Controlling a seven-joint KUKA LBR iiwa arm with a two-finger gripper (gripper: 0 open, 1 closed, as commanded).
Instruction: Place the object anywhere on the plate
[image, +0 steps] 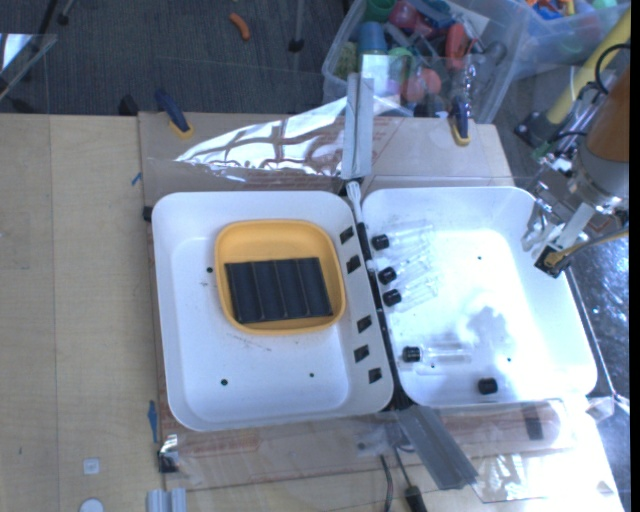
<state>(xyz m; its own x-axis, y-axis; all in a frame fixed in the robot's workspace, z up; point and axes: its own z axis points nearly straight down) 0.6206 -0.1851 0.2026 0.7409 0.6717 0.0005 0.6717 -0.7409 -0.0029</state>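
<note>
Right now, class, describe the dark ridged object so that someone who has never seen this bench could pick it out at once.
Start at the left white bin of the two on the bench. In it sits a yellow plate with rounded corners. The dark ridged block lies flat on that plate, a rectangle split by grooves into parallel strips, far bigger than the small black pieces in the right bin.

One fixed camera looks down aslant on both bins (180, 400).
</note>
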